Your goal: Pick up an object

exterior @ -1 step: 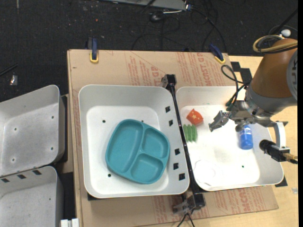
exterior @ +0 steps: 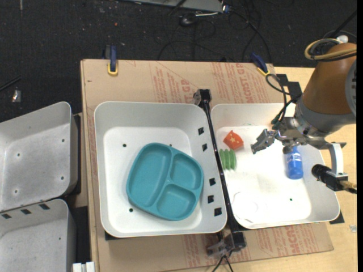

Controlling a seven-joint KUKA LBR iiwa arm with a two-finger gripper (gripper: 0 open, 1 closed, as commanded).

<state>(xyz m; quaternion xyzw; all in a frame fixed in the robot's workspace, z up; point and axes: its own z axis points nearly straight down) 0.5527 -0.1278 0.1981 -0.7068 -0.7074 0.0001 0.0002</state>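
Objects red and green lie beside the empty, parted gripper.

The arm is cut off by the right edge, so its base is out of view. Its wrist hides the right bin's far right corner and the top of the blue bottle. The tool is too small and dark to tell how its parts stand. Left of that bin, grey trays run off the left and bottom edges.
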